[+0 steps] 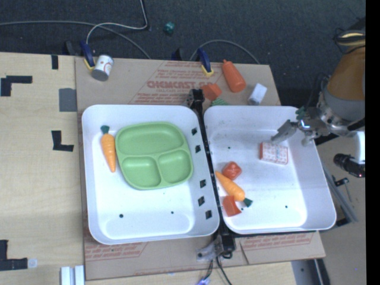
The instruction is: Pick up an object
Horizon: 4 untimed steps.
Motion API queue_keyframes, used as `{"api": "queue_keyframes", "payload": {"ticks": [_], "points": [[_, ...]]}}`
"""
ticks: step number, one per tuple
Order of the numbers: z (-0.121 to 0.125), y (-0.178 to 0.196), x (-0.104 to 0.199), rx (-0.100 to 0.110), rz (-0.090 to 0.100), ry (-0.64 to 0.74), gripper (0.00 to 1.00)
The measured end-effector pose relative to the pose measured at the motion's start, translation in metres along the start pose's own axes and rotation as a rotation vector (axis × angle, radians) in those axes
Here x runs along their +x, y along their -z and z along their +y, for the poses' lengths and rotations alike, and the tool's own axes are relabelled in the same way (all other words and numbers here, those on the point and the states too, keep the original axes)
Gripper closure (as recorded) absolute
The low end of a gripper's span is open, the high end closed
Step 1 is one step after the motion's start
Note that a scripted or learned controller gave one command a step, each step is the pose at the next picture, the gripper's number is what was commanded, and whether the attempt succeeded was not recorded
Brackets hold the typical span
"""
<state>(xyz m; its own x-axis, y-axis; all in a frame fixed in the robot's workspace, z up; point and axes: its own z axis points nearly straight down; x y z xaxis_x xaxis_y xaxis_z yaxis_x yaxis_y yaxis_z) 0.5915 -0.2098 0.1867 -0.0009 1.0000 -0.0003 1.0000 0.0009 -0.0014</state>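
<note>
Jaws of the gripper [292, 129] hang over the right bin [309, 218] near its upper right corner, just above and right of a flat pink-and-white card-like packet [274, 153]; whether they are parted or closed cannot be told, and nothing is seen between them. Judged the nearest candidate, the packet looks light, thin and stiff, lying flat on the bin floor, so an edge pinch would be awkward. 1 toy carrot [231, 188] and 2 small red pieces [231, 170] lie lower left; the carrot's rounded body offers a firmer hold across its middle.
</note>
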Motion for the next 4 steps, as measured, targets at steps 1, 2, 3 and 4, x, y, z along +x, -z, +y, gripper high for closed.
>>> {"api": "queue_keyframes", "payload": {"ticks": [1, 2, 3, 4], "points": [[0.021, -0.095, 0.02, -0.01, -0.006, 0.0, 0.0], [0.024, -0.082, 0.022, -0.019, -0.005, 0.002, 1.0], [0.025, -0.082, 0.023, -0.02, -0.004, 0.002, 0.0], [0.035, -0.012, -0.014, -0.002, -0.002, 0.0, 0.0]]}}
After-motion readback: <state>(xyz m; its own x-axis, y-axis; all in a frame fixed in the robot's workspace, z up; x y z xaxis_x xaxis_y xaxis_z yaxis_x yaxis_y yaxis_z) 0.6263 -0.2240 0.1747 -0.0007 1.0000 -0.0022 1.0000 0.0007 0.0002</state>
